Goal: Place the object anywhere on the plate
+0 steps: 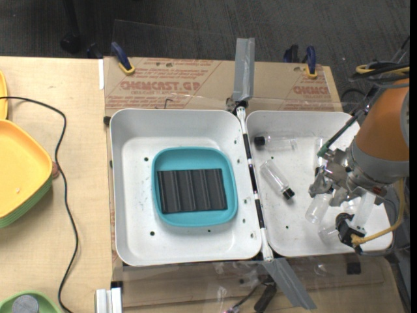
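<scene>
Two clear plastic vials with black caps (pixel 277 178) lie in the right bin (pixel 287 230), apart from the teal plate (pixel 193 158) with its dark ribbed centre in the left bin (pixel 130 175). Tool (pixel 324 189) hangs over the right bin.

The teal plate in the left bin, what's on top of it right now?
A dark ribbed rectangular insert covers the centre of the teal plate. No clear tube lies on it; two clear tubes sit in the right bin. The plate surface under the insert is covered.
</scene>
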Controlling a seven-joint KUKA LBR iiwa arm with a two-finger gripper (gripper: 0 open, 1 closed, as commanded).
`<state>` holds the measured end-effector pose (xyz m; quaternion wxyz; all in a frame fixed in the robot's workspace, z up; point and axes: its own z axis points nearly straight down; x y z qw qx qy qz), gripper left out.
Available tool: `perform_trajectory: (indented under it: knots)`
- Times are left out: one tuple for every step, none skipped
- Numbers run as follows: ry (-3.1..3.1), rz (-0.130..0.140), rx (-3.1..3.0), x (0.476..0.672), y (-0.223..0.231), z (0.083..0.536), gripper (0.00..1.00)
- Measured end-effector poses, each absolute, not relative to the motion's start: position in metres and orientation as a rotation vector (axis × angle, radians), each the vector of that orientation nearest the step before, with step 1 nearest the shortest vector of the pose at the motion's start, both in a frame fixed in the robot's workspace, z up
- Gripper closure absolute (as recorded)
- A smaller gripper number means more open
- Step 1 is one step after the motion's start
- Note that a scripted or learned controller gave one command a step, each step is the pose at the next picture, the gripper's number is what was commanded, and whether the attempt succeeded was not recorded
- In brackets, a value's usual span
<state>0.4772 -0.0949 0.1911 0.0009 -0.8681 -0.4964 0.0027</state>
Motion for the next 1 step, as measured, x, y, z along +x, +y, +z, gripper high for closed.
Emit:
perform_trajectory:
  knots:
    - [-1.558,0.008,-2.726,0.4772,-0.0949,0.1912,0.00]
